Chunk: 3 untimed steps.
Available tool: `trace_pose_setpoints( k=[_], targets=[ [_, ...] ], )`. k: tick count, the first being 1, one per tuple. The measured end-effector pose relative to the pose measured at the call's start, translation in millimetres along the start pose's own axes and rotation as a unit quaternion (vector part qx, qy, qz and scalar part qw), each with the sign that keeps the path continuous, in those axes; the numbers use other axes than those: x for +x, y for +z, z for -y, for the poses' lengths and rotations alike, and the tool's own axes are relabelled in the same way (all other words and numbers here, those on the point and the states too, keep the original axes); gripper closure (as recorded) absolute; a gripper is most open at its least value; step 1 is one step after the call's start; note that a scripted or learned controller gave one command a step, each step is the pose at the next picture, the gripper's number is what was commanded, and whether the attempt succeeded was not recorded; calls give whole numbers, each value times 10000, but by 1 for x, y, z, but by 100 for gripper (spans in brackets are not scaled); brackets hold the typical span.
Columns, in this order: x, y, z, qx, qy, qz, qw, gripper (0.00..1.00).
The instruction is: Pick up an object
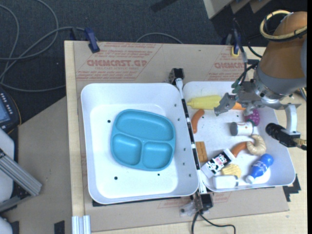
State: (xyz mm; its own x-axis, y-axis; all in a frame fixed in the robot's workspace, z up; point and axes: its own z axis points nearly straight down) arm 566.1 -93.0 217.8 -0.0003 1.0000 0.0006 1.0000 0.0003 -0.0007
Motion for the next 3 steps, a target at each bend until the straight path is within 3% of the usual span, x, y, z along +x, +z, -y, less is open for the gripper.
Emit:
trace_pose_setpoints(
  k=[1, 2, 3],
  targets=[
    [-91, 17, -43, -20, 34, 31, 10000, 0],
    [-71, 140, -18, 43, 1, -16, 10000, 0],
    [-112, 133, 11, 14, 19, -5, 10000, 0]
  ],
)
